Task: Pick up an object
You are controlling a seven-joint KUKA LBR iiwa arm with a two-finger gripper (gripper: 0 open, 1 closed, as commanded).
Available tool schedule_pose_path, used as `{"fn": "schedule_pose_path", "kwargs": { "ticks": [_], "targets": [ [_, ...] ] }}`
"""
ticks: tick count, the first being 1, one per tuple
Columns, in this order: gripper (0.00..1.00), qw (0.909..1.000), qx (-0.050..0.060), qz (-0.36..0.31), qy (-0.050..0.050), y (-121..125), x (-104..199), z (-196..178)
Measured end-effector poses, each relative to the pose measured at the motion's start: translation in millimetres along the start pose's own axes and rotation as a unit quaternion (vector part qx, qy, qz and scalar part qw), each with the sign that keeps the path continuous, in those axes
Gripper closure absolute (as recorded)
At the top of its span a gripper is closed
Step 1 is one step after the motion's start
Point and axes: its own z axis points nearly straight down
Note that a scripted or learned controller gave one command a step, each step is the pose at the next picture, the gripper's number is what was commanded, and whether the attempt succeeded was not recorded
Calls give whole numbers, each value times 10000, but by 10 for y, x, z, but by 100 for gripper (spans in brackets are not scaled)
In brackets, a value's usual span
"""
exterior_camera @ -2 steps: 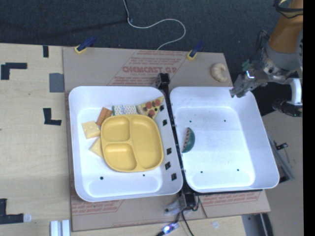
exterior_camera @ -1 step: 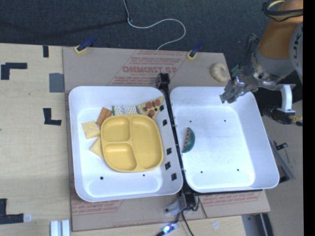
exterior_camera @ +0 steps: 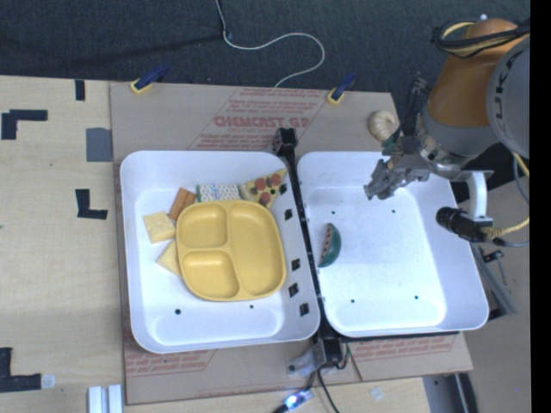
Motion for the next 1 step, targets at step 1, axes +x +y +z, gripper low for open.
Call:
{"fn": "schedule_pose_path", "kwargs": {
  "ticks": [1],
  "targets": [
    [100, 10000, -3, -2, 1, -263, 404, -85]
  ]
}}
